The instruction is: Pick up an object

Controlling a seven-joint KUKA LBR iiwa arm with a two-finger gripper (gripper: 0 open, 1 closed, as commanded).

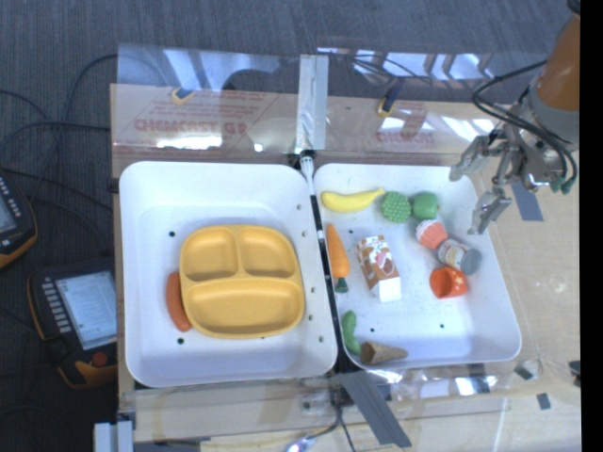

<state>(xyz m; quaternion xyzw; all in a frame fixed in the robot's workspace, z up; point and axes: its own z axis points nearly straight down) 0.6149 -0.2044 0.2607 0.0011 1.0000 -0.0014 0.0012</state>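
Two bins: white, side by side on the counter (132,139).
Claw (480,188): fingers spread wide, holding nothing, over the right bin's (490,342) far right corner.
Nearest object: tipped can (454,253), just below the claw.
Left bin (151,347): yellow tray (243,281).

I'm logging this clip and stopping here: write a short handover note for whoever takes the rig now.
Gripper: jaws open, nothing between them, over the right bin's upper right corner.
Right bin holds: banana, two green pieces, carrot, carton, can, red cup, cone.
Left bin: yellow tray, with a sausage on its left.
Done: nothing picked.
Left: descend, grasp one item, lift.
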